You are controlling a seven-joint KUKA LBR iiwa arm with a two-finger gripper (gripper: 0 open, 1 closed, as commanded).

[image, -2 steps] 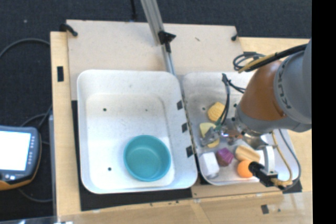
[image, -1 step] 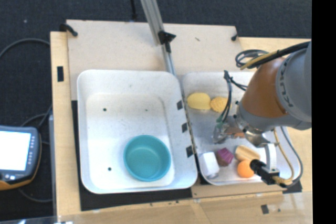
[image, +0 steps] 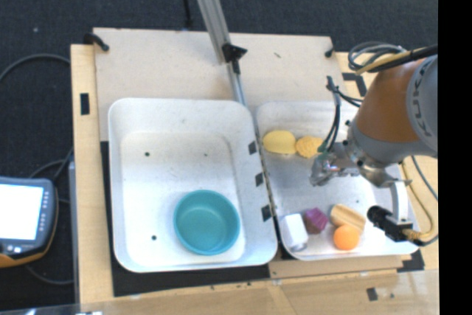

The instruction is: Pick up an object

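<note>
Two white bins, left bin holding teal bowl, right bin several small objects

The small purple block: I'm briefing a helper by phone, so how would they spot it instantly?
Look in the right-hand shallow white bin, at its near edge. There the small purple block sits between a white cylinder and a tan wooden piece, by an orange ball. It is the bin's sole purple item.

Bright, even light falls on my bench; the white bins left of my gripper look washed out. Shadows are faint, and detail is soft.
</note>
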